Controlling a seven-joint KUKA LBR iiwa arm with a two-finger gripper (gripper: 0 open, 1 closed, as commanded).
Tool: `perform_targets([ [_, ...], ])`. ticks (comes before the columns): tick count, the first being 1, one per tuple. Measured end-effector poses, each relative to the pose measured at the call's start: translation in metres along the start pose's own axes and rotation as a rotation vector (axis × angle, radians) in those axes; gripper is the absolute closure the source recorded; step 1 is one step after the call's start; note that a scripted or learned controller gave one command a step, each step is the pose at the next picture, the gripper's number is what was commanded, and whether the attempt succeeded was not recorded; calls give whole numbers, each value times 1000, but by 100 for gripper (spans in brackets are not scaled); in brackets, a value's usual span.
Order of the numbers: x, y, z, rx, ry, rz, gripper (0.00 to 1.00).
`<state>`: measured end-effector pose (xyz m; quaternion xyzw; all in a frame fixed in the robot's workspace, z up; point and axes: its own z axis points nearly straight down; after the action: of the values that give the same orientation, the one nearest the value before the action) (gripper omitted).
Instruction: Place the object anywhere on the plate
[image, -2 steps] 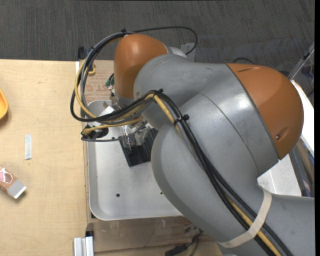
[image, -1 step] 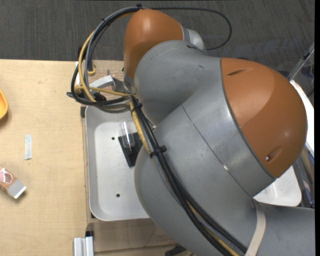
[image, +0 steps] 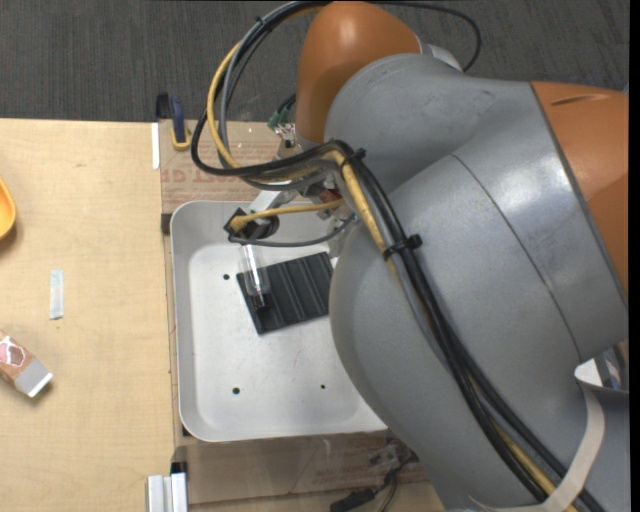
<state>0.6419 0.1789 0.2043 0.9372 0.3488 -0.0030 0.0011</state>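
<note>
Object (image: 290, 288), dark and ribbed, lies beneath the fingers (image: 256, 283).

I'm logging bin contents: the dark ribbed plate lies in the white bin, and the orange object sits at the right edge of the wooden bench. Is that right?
Not quite. The camera view shows the orange object at the left edge of the wooden bench, not the right. The dark ribbed plate does lie in the white bin.

Pale wood surface (image: 90, 200) fills left side. Dark grey ribbed floor (image: 120, 50) runs along top, beyond surface's far edge. Brown cardboard (image: 200, 180) lies against surface's right edge, more cardboard (image: 300, 465) toward its near corner. Light even, shadows soft.
</note>
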Motion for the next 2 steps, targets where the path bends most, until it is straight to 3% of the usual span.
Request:
perform_targets([
  [1,29,-32,74,0,3,323,0],
  [2,12,-5,-19,0,4,517,0],
])
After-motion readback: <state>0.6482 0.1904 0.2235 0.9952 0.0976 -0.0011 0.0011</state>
